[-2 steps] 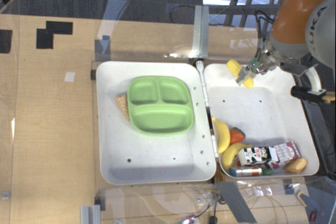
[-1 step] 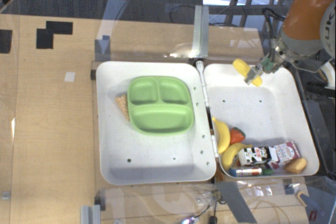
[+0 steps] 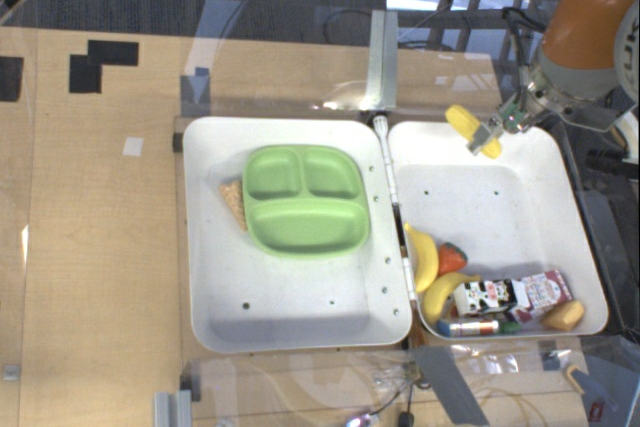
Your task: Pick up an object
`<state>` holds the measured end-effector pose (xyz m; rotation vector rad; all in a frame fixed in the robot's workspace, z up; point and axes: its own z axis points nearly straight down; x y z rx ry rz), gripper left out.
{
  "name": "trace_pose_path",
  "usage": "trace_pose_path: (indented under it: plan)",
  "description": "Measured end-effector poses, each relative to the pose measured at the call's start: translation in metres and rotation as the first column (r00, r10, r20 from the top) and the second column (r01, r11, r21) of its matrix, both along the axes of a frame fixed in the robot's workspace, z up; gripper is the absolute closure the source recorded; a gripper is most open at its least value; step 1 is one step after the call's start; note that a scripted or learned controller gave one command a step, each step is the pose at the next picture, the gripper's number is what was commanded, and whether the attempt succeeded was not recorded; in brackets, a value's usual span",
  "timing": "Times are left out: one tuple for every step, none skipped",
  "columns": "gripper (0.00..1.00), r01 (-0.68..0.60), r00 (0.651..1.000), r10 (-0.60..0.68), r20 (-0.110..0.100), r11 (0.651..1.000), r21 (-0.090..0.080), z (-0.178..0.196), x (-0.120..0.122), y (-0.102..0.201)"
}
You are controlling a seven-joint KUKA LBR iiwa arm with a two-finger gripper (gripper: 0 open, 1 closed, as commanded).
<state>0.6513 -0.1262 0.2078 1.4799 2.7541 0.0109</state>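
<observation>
While the jaws [image 3: 492, 137] clench a yellow banana-shaped toy [image 3: 470, 129] above the right bin's [image 3: 480, 205] far edge, more objects crowd its near corner: two bananas [image 3: 428, 265], a tomato [image 3: 452, 258], small cartons [image 3: 510, 295]. A green divided plate [image 3: 303, 198] fills the left bin [image 3: 220, 295].

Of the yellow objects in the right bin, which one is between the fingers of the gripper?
The yellow piece at the bin's far edge, held in the gripper. The two bananas lie apart, at the near left of the right bin.
</observation>
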Motion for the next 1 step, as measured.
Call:
trace_pose_path:
  plan:
    - [1.00,-0.284,0.959,0.284,-0.006,0.959,-0.002,0.0526,-0.0033,0.0225]
